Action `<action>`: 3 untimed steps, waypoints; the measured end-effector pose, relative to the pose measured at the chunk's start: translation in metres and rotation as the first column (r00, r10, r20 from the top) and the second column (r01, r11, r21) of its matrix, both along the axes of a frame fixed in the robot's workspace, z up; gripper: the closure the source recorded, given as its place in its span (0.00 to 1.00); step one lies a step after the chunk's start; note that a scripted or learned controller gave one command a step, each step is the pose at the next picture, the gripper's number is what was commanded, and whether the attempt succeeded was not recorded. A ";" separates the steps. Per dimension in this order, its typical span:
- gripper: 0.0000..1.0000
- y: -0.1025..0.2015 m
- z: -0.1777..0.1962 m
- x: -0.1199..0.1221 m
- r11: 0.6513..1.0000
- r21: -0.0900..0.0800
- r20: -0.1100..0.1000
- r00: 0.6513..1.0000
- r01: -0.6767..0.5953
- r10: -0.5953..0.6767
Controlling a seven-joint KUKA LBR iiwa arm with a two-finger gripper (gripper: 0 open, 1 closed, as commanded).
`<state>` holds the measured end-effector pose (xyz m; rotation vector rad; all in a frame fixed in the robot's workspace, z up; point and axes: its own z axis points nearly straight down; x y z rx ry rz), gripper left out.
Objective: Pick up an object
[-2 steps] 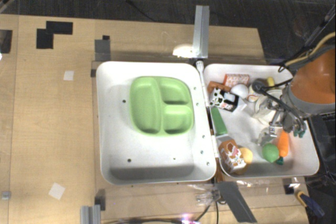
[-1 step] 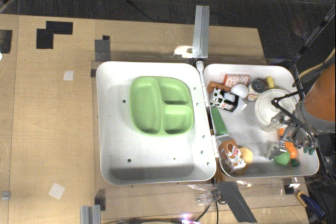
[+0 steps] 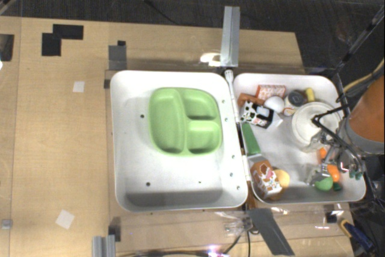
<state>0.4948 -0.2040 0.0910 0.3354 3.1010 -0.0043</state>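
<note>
My gripper [image 3: 332, 167] reaches in from the right and hangs low over the right bin's [image 3: 283, 147] near right corner. The arm's orange band [image 3: 368, 112] sits above it. Directly under and beside the gripper lie a small green toy [image 3: 324, 185] and an orange piece [image 3: 334, 172]; I cannot tell whether either is touched. A white cup [image 3: 310, 120] stands just left of the wrist. Further left are a black-and-white cow toy [image 3: 255, 114], a green strip [image 3: 250, 141] and a brown snack bag [image 3: 268, 178].
The left bin [image 3: 129, 147] holds a green divided plate [image 3: 183, 121]. At the right bin's far edge lie a red box [image 3: 267, 92], a white ball [image 3: 275, 103], a dark round piece [image 3: 295, 97] and a yellow piece [image 3: 310, 94]. A metal post [image 3: 230, 36] stands behind the bins.
</note>
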 end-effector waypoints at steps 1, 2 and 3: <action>1.00 0.000 0.015 0.006 1.000 -0.006 0.019 1.000 -0.007 0.007; 1.00 0.027 0.108 0.075 0.995 0.005 -0.006 0.995 0.101 -0.101; 1.00 0.002 0.140 0.146 1.000 0.002 -0.008 0.999 -0.031 0.031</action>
